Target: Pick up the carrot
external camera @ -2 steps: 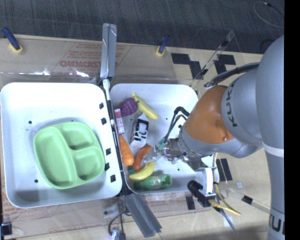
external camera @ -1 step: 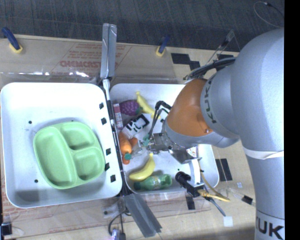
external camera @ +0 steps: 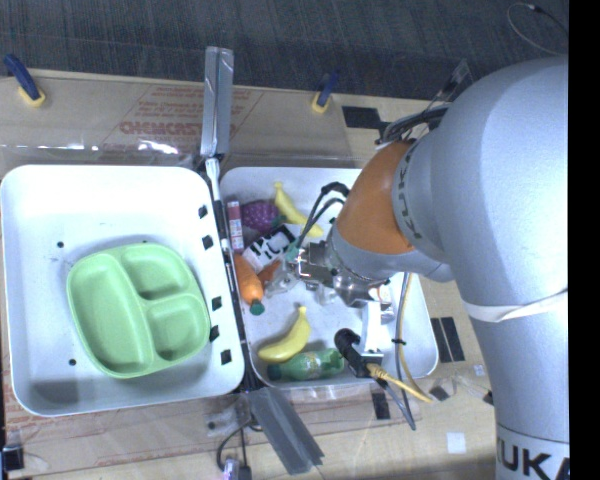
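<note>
Carrot point(external camera: 250, 281) lies against the left wall of the right bin point(external camera: 426, 360), a banana point(external camera: 286, 337) and a green item point(external camera: 307, 365) below it, grapes point(external camera: 261, 212) above. The gripper point(external camera: 298, 260) sits just beside the carrot's upper end, under the arm's orange band; whether its fingers are open or closed cannot be told. A good grasp would straddle the carrot across its width, clear of the wall
</note>
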### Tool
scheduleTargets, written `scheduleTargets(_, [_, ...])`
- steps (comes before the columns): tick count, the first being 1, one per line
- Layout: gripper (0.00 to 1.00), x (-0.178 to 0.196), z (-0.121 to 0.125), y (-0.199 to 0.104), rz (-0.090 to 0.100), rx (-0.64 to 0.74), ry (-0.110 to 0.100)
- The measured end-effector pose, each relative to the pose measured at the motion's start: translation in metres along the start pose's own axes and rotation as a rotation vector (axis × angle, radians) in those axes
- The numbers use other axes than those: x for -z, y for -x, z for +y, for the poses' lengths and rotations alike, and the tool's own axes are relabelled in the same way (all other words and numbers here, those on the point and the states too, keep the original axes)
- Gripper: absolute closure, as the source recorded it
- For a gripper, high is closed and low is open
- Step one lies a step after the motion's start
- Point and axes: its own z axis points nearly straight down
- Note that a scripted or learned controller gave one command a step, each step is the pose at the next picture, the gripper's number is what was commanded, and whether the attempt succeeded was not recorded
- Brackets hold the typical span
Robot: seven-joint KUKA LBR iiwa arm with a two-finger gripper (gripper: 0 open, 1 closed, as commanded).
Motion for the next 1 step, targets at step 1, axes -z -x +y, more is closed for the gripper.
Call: scheduleTargets(1, [0.00, -0.0009, -0.0454, 0.0283, 0.002, -0.373, -0.004])
